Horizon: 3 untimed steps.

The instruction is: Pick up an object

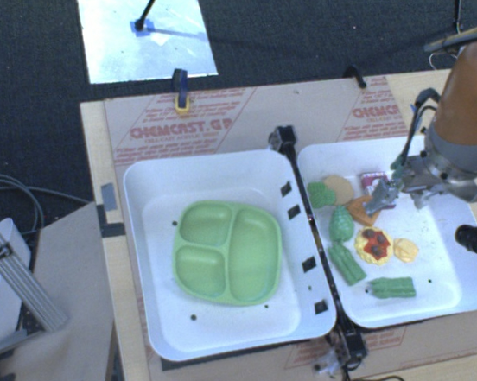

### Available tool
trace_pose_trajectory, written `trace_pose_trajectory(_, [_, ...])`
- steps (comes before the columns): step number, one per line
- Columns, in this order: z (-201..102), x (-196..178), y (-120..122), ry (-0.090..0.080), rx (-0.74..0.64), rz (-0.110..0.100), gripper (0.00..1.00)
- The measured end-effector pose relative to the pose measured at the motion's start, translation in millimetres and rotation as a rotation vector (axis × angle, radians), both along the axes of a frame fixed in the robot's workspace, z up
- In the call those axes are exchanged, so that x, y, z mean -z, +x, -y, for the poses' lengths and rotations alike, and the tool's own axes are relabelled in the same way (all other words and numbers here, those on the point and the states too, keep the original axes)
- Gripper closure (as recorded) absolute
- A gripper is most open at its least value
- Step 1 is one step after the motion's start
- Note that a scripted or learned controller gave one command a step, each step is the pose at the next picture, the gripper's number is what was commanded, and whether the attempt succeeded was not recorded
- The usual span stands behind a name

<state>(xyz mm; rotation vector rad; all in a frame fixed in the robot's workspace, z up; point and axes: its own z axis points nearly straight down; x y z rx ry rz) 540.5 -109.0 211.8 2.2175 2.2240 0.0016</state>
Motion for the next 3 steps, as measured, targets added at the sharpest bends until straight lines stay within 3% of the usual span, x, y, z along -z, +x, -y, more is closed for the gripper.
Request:
trace_pose_trajectory(1, [0,-11,1,0.000,-0.002,0.003,1.00])
trace_pose_trajectory(2, [-18,65,-46,0.003,0.002,-0.008,1.00])
trace_pose_trajectory(3, [-16,61,-44,0.000,0.002,0.000,0.00])
